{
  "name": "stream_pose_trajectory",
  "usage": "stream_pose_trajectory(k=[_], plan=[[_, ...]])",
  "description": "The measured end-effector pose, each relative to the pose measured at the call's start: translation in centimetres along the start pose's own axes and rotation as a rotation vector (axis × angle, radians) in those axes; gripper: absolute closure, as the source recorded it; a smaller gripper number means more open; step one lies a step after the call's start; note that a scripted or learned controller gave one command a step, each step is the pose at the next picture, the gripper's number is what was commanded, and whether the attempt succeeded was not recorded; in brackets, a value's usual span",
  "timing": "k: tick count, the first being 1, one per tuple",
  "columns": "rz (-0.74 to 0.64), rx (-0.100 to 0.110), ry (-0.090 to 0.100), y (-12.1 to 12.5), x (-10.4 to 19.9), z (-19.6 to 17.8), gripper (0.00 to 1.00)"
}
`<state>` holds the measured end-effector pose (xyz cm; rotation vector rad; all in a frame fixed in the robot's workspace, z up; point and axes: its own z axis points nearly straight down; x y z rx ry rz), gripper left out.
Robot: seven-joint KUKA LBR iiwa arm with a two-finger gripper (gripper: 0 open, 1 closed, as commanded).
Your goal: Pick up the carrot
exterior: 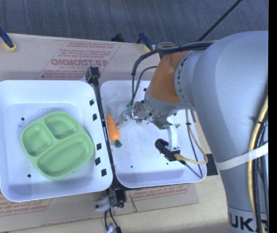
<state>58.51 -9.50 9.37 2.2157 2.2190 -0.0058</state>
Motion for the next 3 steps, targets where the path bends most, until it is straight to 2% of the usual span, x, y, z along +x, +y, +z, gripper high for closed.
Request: stream_pose_trajectory(k=[2,3], plan=[[0.0,0.0,0.001,-1.18,-0.07,-0.02,0.0],[-0.004,0.002,0.002,-0.72,-0.11,0.06,0.0]])
